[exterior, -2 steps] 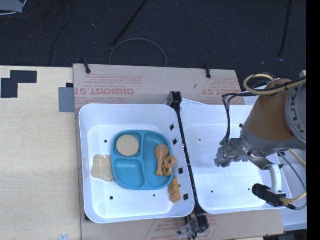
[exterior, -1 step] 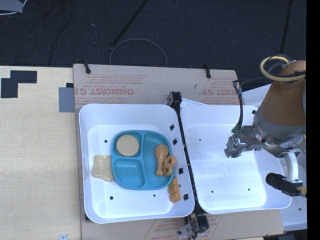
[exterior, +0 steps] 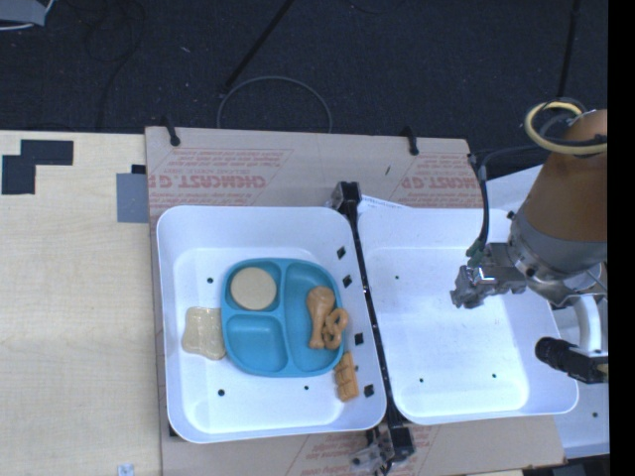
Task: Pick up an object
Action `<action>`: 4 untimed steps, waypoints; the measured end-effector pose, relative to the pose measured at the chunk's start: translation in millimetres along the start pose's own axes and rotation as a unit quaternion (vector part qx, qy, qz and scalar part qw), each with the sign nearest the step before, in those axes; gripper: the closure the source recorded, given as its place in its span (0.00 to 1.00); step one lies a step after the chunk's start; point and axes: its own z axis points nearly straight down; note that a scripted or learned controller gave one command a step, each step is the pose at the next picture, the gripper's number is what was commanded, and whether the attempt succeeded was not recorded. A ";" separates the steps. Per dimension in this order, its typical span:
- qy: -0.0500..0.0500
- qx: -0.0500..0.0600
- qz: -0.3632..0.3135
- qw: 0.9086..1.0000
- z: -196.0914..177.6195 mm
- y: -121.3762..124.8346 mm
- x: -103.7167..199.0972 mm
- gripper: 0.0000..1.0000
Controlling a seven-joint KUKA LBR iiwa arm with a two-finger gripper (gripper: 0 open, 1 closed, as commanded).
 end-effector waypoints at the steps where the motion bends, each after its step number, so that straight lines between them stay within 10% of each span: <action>1: 0.001 0.001 -0.002 1.000 5.5 21.5 39.6 1.00; 4: 0.000 0.001 -0.002 1.000 12.6 77.6 185.4 1.00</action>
